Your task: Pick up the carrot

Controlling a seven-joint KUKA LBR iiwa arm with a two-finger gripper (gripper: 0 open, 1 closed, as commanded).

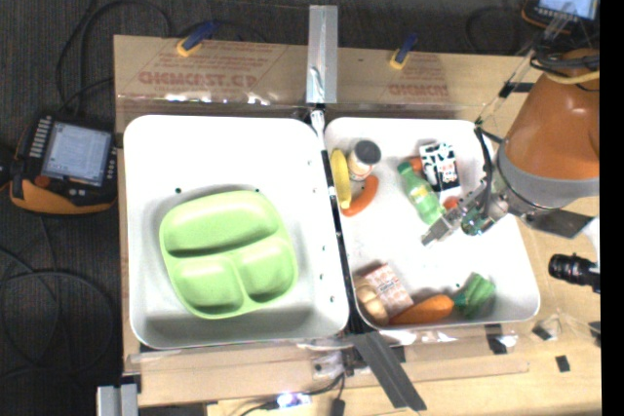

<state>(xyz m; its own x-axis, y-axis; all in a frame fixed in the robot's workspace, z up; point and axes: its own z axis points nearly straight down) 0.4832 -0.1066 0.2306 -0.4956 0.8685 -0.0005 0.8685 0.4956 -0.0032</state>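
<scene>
The carrot (pixel 425 310) lies along the front wall of the right bin (pixel 507 258), an orange body with a green leafy top (pixel 475 292) at its right end. A packet (pixel 385 285) touches its left end. My gripper (pixel 450 223) hangs over the middle right of that bin, above and behind the carrot and well apart from it. It points left and down, close to a green bottle (pixel 420 191). Nothing shows held in it.
A yellow banana (pixel 339 175), a small grey-capped jar (pixel 366 154) and an orange curved piece (pixel 363 199) lie by the right bin's left wall. A cow-patterned carton (pixel 439 163) stands at the back. The left bin (pixel 146 151) holds a green divided plate (pixel 229 253).
</scene>
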